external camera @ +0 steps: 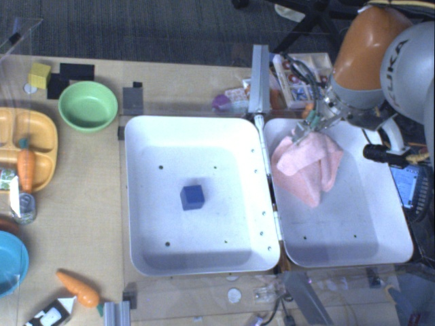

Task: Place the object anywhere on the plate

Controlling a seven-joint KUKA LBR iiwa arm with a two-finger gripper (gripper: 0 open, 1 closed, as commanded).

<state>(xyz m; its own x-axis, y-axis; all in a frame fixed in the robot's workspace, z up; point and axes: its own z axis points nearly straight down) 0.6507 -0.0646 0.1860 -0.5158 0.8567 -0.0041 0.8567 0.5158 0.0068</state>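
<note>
A crumpled pink cloth (309,165) lies in the upper left part of the right bin (353,243), close to the divider. Its top corner rises to a peak at my gripper (307,129), which comes down from the upper right and is pinched shut on that corner. The grey arm with its orange band (367,43) hangs over the bin's far right corner. A small blue cube (193,196) sits alone near the middle of the left bin (197,257), well apart from the gripper.
On the bench left of the bins are a green bowl (88,105), a yellow divided plate (34,131) with a carrot in it, and a blue plate (10,263). Another carrot (80,288) lies at the front left. Clutter sits behind the bins.
</note>
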